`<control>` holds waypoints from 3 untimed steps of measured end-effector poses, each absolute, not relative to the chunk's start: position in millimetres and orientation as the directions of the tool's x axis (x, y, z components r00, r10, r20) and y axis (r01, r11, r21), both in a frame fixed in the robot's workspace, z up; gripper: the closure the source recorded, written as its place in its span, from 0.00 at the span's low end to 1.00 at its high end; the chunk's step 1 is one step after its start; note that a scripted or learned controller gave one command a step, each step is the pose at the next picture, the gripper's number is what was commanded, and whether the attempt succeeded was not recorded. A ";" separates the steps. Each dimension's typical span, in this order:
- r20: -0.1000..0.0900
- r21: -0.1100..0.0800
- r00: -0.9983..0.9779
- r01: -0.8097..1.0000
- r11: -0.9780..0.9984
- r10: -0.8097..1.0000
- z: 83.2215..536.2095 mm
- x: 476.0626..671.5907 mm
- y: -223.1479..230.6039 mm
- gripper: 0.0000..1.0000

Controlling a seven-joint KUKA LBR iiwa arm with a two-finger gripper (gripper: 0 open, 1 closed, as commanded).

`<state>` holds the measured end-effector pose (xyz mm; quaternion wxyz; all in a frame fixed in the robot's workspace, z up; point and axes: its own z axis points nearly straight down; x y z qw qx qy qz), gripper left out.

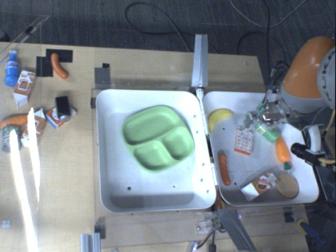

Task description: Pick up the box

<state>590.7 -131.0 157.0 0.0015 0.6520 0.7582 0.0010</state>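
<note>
Hovering over the upper middle of the right bin [315, 190], my claw [268, 115] is a tangle of metal from up here, and I cannot tell how it is set or whether it has hold of anything. The box [244, 140], a small white and orange carton, lies flat on the bin floor just below and to the left of my claw; whether the two touch is unclear. Its printing is too small to read.

Right beside my claw, on the lower right, is a green item [270, 135], partly hidden under it. Just beyond that lies a carrot [283, 150]. To my claw's left sits a yellow ball [219, 117] by the bin wall. Farther below are a red sausage [224, 168], a second carton [259, 186] with an unreadable orange label, and a tan round piece [286, 185] touching it.

Well to the left, the other bin [105, 140] holds a green divided plate [157, 136].
</note>
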 end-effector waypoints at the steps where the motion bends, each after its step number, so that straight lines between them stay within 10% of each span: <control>1: -0.003 0.010 -0.149 0.989 0.149 0.989 87.1 586.3 -105.6 0.00; 2: 0.000 0.002 0.108 0.994 -0.108 0.994 183.2 611.8 -43.2 0.00; 3: -0.001 0.002 -0.077 0.997 0.077 0.997 219.5 644.0 -29.7 0.00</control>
